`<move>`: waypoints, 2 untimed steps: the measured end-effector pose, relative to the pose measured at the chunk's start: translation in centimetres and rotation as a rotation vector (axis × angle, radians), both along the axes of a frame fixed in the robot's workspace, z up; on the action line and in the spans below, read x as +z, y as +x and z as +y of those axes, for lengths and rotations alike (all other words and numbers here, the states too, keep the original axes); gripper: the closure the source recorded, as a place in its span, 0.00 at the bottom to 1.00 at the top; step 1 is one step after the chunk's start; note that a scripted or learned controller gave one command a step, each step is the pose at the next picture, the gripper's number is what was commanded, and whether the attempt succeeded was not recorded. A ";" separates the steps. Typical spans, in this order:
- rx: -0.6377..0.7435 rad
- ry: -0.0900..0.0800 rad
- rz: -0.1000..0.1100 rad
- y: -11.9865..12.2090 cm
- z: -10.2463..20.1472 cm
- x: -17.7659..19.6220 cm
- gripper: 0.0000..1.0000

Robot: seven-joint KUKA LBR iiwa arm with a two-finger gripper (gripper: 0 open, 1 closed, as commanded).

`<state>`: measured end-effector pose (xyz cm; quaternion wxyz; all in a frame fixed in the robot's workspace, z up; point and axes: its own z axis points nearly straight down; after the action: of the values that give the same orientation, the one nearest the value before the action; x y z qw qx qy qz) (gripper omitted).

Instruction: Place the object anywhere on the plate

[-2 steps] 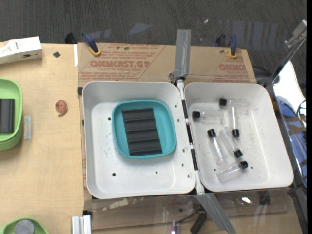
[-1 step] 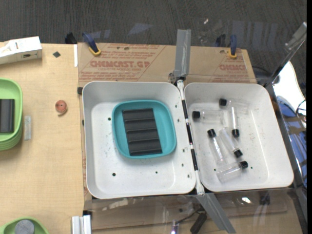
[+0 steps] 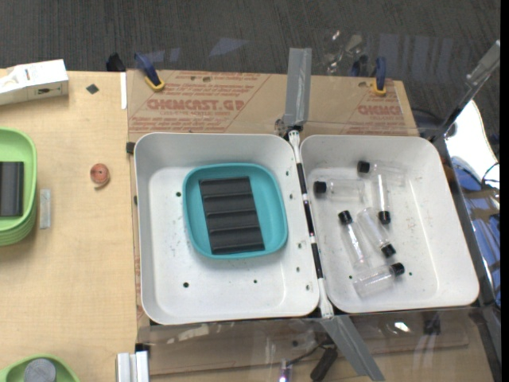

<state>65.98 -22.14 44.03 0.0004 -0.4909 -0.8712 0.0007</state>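
Lying in a loose scatter across the right-hand bin (image 3: 433,289) are the task's things: about half a dozen clear vials (image 3: 370,231) with black caps, some crossing or touching one another near the middle. One capped vial (image 3: 326,187) sits a little apart towards the divider. That bin is on the side the arm reaches in from, so I judge any of them would be a short drop for the jaws. The loner looks the easiest to take without nudging its neighbours. Being clear, round and on their sides, they will probably roll if pinched off-centre.

How the jaws of the gripper stand I cannot tell from here, and nothing has been lifted yet. Every vial rests on the bin floor, and none is on the plate.

The teal plate (image 3: 193,209) lies across the divider in the left bin (image 3: 159,281), the far side for the jaws. It is a rounded square with a raised rim. A black ribbed insert (image 3: 231,215) fills most of its middle, which should stop a vial rolling.

Both bins sit on a cardboard sheet (image 3: 199,98) held by two clamps (image 3: 149,76), presumably so nothing shifts. Further left, on the wooden bench (image 3: 71,293), are a green tray (image 3: 24,146), a small reddish disc (image 3: 99,173) and a white box (image 3: 32,80).
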 end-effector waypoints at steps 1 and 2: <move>0.128 0.000 0.000 0.0 0.0 0.0 0.00; 0.350 0.000 0.000 0.0 0.1 0.0 0.00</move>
<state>65.94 -22.09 43.99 0.0003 -0.3318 -0.9434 0.0005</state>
